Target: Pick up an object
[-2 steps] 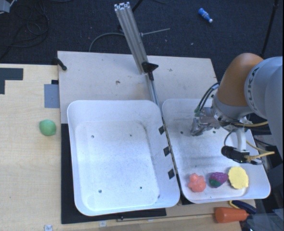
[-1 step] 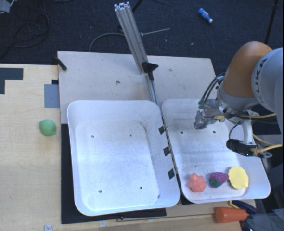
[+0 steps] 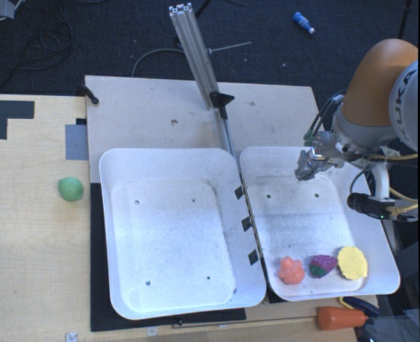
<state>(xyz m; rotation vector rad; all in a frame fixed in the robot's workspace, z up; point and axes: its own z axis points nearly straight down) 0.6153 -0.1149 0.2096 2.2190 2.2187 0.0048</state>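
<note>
Above the right bin, the gripper, jaw state indiscernible, hovers far from the three clustered objects: pink, purple, yellow.

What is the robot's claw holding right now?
Nothing. The gripper hangs over the right bin, far from the pink, purple and yellow toys at its near edge.
</note>
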